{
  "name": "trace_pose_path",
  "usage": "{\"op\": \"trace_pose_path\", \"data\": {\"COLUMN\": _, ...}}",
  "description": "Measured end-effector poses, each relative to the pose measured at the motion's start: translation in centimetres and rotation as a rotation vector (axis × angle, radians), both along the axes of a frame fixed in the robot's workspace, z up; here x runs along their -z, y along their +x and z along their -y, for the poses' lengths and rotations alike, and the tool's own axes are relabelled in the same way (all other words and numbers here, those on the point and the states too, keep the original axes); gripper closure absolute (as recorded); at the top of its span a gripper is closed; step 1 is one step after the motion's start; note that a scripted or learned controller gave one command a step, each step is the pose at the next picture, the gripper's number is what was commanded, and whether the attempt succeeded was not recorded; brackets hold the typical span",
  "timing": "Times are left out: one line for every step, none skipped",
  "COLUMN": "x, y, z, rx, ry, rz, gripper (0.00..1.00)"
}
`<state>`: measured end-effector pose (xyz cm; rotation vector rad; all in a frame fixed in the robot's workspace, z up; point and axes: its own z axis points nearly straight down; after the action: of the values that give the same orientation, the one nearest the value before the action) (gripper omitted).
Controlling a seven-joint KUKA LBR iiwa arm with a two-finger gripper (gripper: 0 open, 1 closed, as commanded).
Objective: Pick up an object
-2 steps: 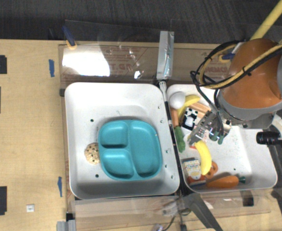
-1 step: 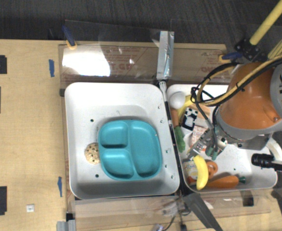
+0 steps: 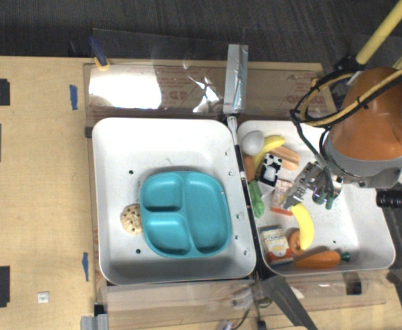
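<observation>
The right bin [image 3: 365, 243] holds a pile of small items: a white ball [image 3: 253, 142], a yellow banana [image 3: 271, 145] at the back, a black-and-white box [image 3: 271, 168], a green item [image 3: 256, 199], a second banana [image 3: 304, 225], a small printed carton [image 3: 275, 243] and an orange carrot [image 3: 317, 258]. My gripper [image 3: 304, 186] hangs low over the middle of this pile, beside a clear-wrapped packet [image 3: 282, 196]. Its fingers point down and left. The arm's orange band [image 3: 369, 126] covers the bin's back right part.
The left bin [image 3: 118, 150] carries a teal divided tray [image 3: 185, 213] with a cookie [image 3: 131, 218] at its left side. A clear plastic sheet [image 3: 159, 88] and a strip of silver tape [image 3: 235, 78] lie behind the bins. Black and yellow cables [image 3: 324, 95] loop off the arm.
</observation>
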<state>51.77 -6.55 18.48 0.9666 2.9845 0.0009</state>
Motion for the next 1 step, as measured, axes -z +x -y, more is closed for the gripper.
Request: {"op": "trace_pose_path", "data": {"x": 2.15, "y": -3.80, "z": 3.35, "rx": 0.092, "ry": 0.001, "rz": -0.003, "gripper": 1.00}}
